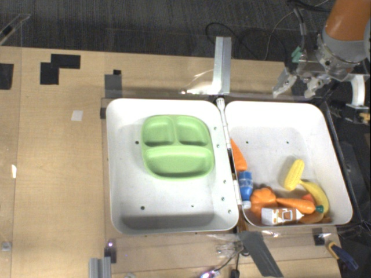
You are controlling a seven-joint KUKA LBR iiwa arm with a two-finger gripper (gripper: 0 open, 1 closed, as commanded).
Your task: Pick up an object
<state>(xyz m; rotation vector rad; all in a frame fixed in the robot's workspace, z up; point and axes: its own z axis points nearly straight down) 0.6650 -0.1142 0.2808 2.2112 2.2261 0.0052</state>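
Brown-labelled carton [281, 216], writing unreadable, corn cob [294, 174], claw [301, 86] fingers apart, empty

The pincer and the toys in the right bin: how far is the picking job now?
Nothing looks done yet. The pincer hangs above the far rim of the right bin, nothing between its fingers. In hand: only the approach. Left: descend, grasp and lift one item. The corn cob, banana and carrot lie in the near corner. The green tray sits in the left bin.
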